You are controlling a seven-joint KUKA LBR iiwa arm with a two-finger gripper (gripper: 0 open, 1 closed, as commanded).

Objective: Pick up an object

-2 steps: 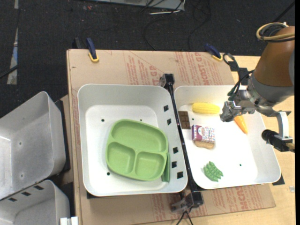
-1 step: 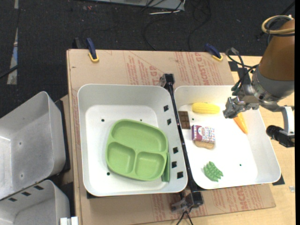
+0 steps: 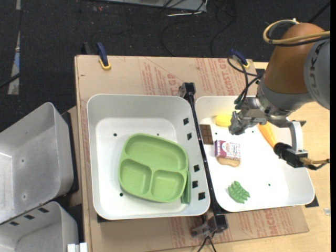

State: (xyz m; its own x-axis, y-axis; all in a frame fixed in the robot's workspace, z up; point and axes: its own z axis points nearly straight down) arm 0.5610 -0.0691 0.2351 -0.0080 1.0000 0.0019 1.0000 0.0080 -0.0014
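Observation:
My gripper (image 3: 235, 127) hangs over the back part of the right bin (image 3: 294, 193), reaching in from the right. Just left of it lies a yellow object (image 3: 222, 120), partly covered by the gripper. An orange carrot-like piece (image 3: 268, 134) lies to its right, partly under the wrist. In front of the gripper sits a small purple and white carton (image 3: 227, 149) resting against a tan piece (image 3: 229, 161). A brown bar (image 3: 207, 134) lies by the bin's left wall. A green pod-like toy (image 3: 238, 191) is near the front.
The left bin (image 3: 105, 109) holds a green divided plate (image 3: 153, 168). A black divider (image 3: 198, 140) runs between the bins. A black cable plug (image 3: 290, 155) trails from the arm over the right bin. Grey-white tubs (image 3: 31, 156) stand left of the bench.

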